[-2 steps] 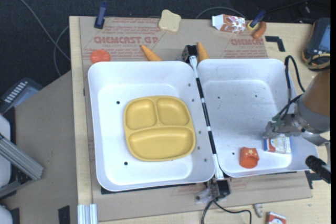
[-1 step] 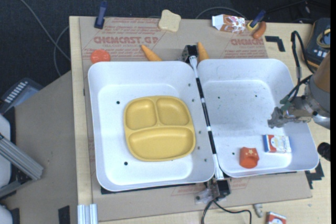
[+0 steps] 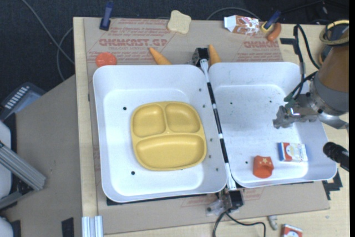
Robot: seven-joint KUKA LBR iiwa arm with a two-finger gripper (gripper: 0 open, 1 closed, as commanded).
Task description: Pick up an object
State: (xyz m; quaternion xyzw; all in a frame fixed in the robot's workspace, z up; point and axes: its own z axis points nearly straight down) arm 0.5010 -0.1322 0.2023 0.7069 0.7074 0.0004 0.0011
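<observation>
In the right bin [image 3: 252, 86] lie a small red object [image 3: 263, 166] near the front and a white, blue and red carton [image 3: 292, 152] just right of it. My gripper [image 3: 282, 118] hangs over the right side of that bin, a little above and behind the carton, with the grey arm and its orange band [image 3: 336, 72] rising to the right. Nothing shows between the gripper and the bin floor. A yellow divided plate [image 3: 167, 135] lies in the left bin [image 3: 113, 91].
Behind the bins, on the cardboard, lie a slice of bread [image 3: 179, 21], orange carrot-like pieces [image 3: 159, 56], a red disc [image 3: 105, 59], a small carton [image 3: 242, 24] and a blue clip [image 3: 106, 15]. Cables run near the arm at the right.
</observation>
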